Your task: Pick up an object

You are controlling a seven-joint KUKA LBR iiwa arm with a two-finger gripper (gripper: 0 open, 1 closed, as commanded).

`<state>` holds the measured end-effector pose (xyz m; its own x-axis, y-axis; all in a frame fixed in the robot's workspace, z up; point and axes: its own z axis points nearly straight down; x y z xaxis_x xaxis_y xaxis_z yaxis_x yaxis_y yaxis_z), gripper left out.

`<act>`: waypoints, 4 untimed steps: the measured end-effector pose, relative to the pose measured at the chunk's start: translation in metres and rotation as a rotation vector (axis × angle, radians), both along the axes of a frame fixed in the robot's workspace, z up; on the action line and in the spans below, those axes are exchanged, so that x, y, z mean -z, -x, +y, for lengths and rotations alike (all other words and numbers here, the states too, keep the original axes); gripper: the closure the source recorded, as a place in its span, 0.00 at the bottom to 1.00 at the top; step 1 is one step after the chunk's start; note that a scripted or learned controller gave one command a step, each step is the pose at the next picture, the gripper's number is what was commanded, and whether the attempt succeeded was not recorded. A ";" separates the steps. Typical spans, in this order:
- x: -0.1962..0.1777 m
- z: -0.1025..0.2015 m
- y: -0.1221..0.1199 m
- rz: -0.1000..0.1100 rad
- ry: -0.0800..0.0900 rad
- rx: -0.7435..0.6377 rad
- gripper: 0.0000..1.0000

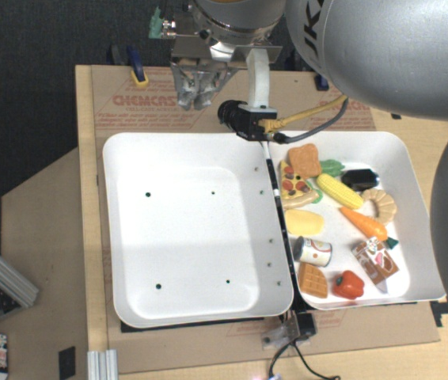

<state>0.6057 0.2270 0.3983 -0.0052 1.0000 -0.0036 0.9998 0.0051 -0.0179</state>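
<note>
Stock, right bin (pixel 408 158): toy foods, small, clustered, many touching.
- Corn cob (pixel 339 190): near centre, yellow, likely rigid light plastic, ribbed. Take across short axis, mid-length.
- Carrot (pixel 364 224): tapered, probably slick; you grip thick end.
- Red pepper (pixel 348 284): rounded, near front rim; may roll.
- Waffle (pixel 313 279), pizza slice (pixel 294 184): flat, low; hard to get under.

Left bin (pixel 129 161): bare white floor.

End effector (pixel 198 92): above bench (pixel 89 133) behind left bin, well apart from stock. Nothing seen in it; opening — you cannot tell.
</note>
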 end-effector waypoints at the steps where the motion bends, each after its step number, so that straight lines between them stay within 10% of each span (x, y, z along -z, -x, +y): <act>1: -0.021 -0.099 -0.023 -0.022 0.000 0.015 1.00; 2: -0.119 -0.068 -0.059 -0.032 -0.006 0.002 1.00; 3: -0.139 0.003 -0.024 -0.023 -0.008 -0.005 1.00; 4: -0.148 -0.001 -0.026 -0.025 -0.005 0.001 1.00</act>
